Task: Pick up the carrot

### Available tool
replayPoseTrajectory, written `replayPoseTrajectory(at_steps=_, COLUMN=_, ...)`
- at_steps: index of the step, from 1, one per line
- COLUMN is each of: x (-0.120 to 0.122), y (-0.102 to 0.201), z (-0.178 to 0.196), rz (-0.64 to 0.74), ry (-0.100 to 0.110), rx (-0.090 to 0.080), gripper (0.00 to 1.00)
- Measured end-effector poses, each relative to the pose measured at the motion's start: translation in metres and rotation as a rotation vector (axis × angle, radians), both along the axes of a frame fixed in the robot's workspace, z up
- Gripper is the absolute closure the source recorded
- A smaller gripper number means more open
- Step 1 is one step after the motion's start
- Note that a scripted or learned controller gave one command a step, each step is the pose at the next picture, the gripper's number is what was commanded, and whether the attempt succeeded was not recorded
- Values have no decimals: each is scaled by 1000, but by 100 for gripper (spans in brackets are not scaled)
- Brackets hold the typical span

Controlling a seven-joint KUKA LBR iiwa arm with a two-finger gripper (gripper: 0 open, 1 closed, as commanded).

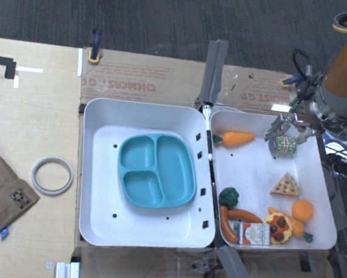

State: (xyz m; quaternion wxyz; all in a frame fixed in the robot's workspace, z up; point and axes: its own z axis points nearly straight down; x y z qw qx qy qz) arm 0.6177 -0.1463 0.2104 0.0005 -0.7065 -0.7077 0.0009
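Carrot (237, 138) lies on its side near the back left corner of the right bin (252, 176), green top toward the divider — nothing touching it. The gripper (286, 138) hangs to its right at the back of the same bin, just over a small can (285, 145); whether its fingers are spread or closed cannot be told. Toward the bin's front lie a sandwich wedge (285, 185), an orange (302, 210) and a sausage (234, 219). The left bin (101, 159) holds a blue divided plate (157, 170).
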Motion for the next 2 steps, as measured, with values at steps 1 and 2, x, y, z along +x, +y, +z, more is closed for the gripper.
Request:
replayPoseTrajectory(at_steps=1, x=37, y=48, z=-100, rz=-109, ry=-19, rx=-3, gripper=0)
replayPoseTrajectory(at_steps=2, x=48, y=47, z=-105, rz=172, ry=-27, rx=-9, gripper=0)
